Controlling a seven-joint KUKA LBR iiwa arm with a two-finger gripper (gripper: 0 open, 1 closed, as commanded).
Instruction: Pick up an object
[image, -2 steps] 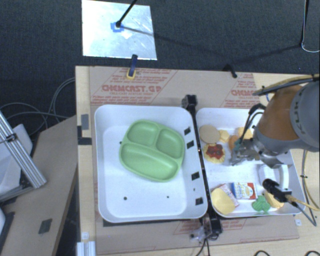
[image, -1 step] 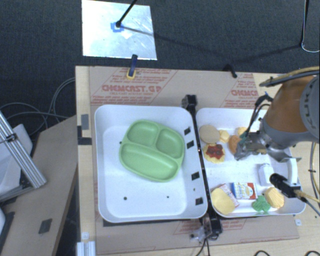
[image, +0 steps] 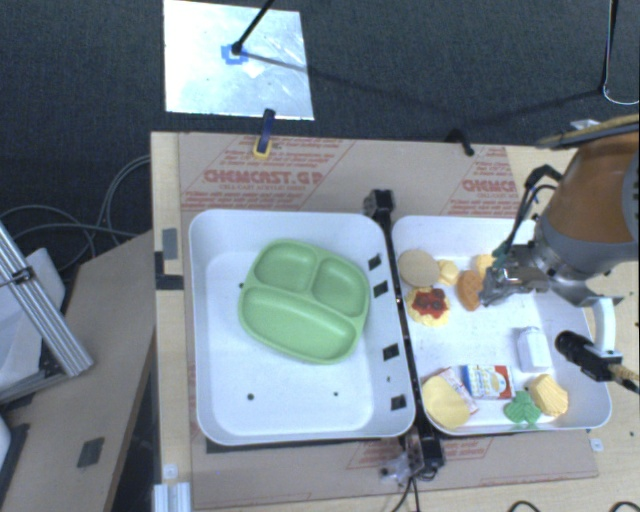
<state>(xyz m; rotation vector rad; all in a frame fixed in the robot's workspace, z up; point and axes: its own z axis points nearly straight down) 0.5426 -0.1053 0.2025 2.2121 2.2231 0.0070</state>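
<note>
Progress is slight, as I judge it: nothing is lifted yet, and every object lies on the floor of the right bin (image: 600, 400). My tool (image: 492, 287) hangs low over the upper half of that bin, just beside the orange piece (image: 470, 288), which sits at its nine o'clock. Whether I am touching that piece, and whether I am spread or clenched, I cannot tell, because my own wrist covers that part from this angle. The grip and the lift both appear left to do.

Neighbours crowd the likely target. At ten o'clock from the orange piece lies the tan round bun-like item (image: 418, 266), with a small yellow bit (image: 449, 271) between them. At eight o'clock is the red-and-yellow item (image: 430, 305). A slightly wrong descent could nudge any of these instead of catching one cleanly.

Well apart, toward six o'clock in the same bin, sit the yellow disc (image: 446, 400), the printed packet (image: 485, 381), the green toy (image: 520, 409) and the yellow chunk (image: 548, 396), close together along the bottom wall. The white block (image: 531, 348) lies alone nearer the middle.

The left bin (image: 215, 330) holds a green divided tray (image: 305, 301), out of my way. Both bins rest on the worktop (image: 300, 170), whose cardboard sheet shows at twelve o'clock.
</note>
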